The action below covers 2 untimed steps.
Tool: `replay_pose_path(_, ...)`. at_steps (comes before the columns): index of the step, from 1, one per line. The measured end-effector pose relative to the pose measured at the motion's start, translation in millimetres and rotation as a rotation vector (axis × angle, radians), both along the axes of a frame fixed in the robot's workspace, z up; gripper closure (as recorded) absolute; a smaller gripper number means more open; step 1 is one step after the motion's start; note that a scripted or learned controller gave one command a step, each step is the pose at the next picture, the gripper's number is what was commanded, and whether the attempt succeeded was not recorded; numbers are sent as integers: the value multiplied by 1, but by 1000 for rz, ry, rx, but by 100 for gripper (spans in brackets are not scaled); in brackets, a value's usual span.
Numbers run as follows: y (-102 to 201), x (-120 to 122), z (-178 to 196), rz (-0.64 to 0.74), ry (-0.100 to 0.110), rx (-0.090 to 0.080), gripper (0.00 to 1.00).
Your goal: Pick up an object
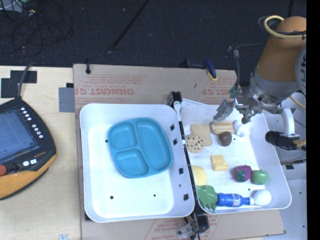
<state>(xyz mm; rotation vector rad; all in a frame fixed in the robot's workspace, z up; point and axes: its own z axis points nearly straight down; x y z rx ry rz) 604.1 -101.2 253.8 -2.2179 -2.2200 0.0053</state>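
Approach step, judging by the pose: end effector open, empty, hovering above the right bin near its 12 o'clock rim. Closest candidate, a tan roll, lying just below at 6 o'clock, brown ball beside it. Next: descend straight, straddle the roll, close fingers.

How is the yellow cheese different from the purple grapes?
The cheese is pale yellow, flat and square with small holes; the grapes are purple, rounded and bumpy. The cheese sits nearer the bin's middle, while the grapes lie farther right, beside a green apple. Both are toy foods lying in the right bin.
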Motion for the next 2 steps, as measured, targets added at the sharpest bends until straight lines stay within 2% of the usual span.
replay_pose_path(1, -66, 31, -66, -4, 5, -1, 0)
replay_pose_path(2, -70, 39, -172, 0, 5, 7, 0)
